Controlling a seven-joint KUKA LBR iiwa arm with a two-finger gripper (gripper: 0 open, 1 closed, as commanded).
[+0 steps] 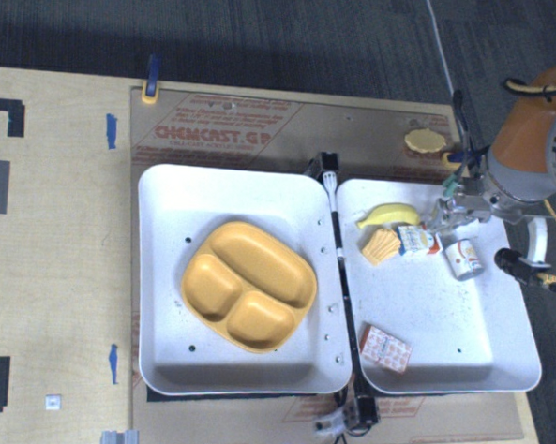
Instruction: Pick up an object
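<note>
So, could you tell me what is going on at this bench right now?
The KUKA arm reaches in from the right, and its end effector sits low over the far end of the right bin, beside a banana, a small carton and a can. Nothing is visibly held. A patterned packet lies near that bin's front edge. The left bin holds a yellow divided tray.

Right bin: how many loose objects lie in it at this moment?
5: a banana, a waffle-like piece and a small carton at the far end, a can right of them, a patterned packet near the front. The gripper may hide more.
</note>
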